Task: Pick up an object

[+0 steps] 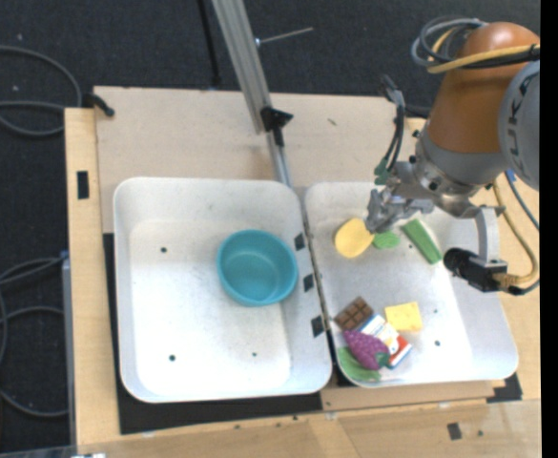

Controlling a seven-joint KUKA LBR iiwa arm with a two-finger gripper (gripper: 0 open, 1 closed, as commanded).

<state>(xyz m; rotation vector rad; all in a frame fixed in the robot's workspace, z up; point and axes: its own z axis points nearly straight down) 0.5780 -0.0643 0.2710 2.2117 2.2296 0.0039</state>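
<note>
From my feed I see the arm reaching in from the right, its orange band high over the right bin's far edge and the wrist angled down toward that bin. The gripper (382,216) sits low over the right bin (469,337), near its far left corner, just above a yellow object (353,239); whether it touches it I can't tell, nor can I make out if the jaws are parted or closed. A small green piece (387,241) lies just beside the yellow one, and a green stick (422,240) lies tilted to its right. Near the bin's front left corner sits a cluster: a brown block (354,312), a yellow block (403,317), a purple piece (365,349). The left bin (155,351) holds a teal bowl (257,266) near its middle. Both bins rest on a tan surface (183,127); a metal post (245,51) slants up from its far side, and cables lie on dark floor.
</note>
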